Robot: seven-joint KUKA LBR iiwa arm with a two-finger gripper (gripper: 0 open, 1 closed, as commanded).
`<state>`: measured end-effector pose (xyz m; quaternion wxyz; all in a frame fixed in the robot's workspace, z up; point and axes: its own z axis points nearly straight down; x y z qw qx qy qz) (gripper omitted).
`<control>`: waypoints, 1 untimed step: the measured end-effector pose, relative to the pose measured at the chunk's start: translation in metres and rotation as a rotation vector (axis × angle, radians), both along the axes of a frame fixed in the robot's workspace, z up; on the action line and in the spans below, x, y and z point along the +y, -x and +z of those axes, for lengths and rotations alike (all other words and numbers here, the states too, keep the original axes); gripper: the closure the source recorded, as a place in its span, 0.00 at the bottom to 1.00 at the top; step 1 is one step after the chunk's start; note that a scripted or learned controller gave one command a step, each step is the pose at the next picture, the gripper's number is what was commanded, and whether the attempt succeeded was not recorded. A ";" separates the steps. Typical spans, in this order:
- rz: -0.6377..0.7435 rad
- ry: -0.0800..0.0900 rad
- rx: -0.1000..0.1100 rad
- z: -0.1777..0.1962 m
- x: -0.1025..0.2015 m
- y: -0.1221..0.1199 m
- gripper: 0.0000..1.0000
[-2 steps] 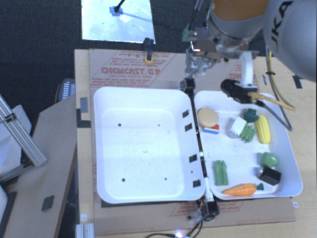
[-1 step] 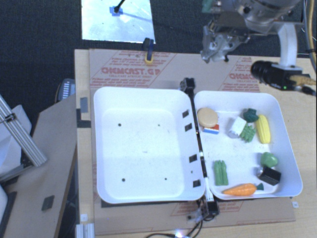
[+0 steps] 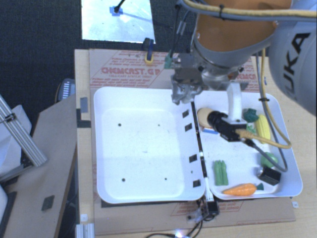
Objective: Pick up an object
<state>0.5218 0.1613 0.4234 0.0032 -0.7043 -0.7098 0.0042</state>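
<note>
Carrot (image 3: 239, 189) lies at right bin's (image 3: 292, 180) near edge, long axis crosswise; tool (image 3: 184, 94) hangs well beyond it over the bins' divider; grip state unreadable.

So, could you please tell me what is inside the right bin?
The right bin holds a carrot, green asparagus, corn, a black block; the arm covers more.

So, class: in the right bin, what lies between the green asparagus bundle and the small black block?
In the camera view, bare white bin floor separates the asparagus bundle from the black block; the toy carrot lies just below that stretch.
</note>
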 end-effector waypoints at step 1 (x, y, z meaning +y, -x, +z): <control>0.001 -0.002 -0.007 -0.050 0.041 0.032 1.00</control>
